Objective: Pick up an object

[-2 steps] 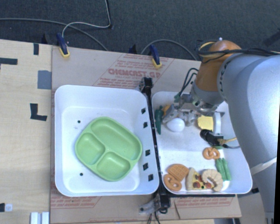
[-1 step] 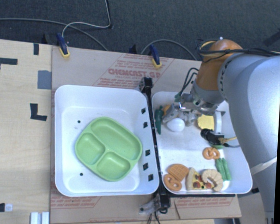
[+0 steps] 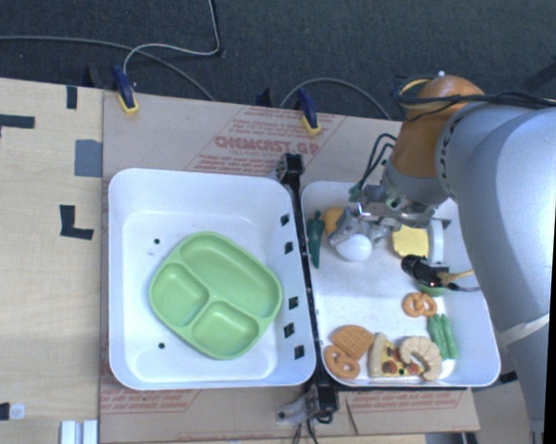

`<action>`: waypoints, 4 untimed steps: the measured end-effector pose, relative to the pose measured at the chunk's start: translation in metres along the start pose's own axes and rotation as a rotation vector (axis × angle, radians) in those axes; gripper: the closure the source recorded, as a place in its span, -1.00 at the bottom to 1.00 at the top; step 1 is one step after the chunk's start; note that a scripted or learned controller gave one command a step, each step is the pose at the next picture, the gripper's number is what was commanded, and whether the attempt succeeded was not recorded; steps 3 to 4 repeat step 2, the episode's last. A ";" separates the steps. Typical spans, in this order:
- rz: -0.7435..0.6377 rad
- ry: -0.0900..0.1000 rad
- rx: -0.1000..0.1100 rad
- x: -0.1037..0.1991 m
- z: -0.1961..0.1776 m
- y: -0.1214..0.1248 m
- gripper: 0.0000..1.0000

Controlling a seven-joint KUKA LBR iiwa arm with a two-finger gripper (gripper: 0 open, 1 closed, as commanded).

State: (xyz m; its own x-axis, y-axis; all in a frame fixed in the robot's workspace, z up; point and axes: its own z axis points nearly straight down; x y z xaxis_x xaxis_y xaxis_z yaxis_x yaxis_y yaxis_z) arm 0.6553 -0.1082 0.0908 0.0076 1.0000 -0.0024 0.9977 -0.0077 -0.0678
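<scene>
Arm: we see the grey arm (image 3: 505, 202) reaching in from the right, its orange band (image 3: 419, 145) above the far end of the right bin (image 3: 409, 385).
Gripper: the gripper (image 3: 370, 224) hangs over the far left part of that bin; we cannot tell whether it is released or clenched, and we see nothing held in it.
Task's thing: the white rounded toy (image 3: 354, 247) lies on the bin floor just on the near side of the gripper, touching it or very nearly so; we cannot tell which.
Neighbours: a small orange piece (image 3: 332, 218) sits just left of the gripper, a yellow slab (image 3: 410, 241) just right of it, and a dark green piece (image 3: 314, 244) lies along the wall shared by the two bins.
Open room: we find bare white floor in the middle of the right bin, between the white toy and the near row.
Near edge: a waffle (image 3: 352, 340), a pizza slice (image 3: 382, 356) and a tan curled pastry (image 3: 422, 352) crowd the near rim, touching or overlapping.
Right edge: a pretzel (image 3: 420, 305) and green beans (image 3: 443, 334) lie close to the right wall, beside the arm.
Left bin: the left bin (image 3: 126, 254) holds a green divided plate (image 3: 215, 295) turned at a slant, with bare floor all around it.
Bench: both bins rest on cardboard (image 3: 199, 136) held by two blue clamps (image 3: 126, 93) at its far edge.
</scene>
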 end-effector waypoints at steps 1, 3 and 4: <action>-0.010 0.002 -0.068 0.052 -0.091 -0.045 1.00; -0.010 0.003 -0.065 0.097 -0.087 -0.093 1.00; -0.010 0.003 -0.065 0.097 -0.087 -0.093 1.00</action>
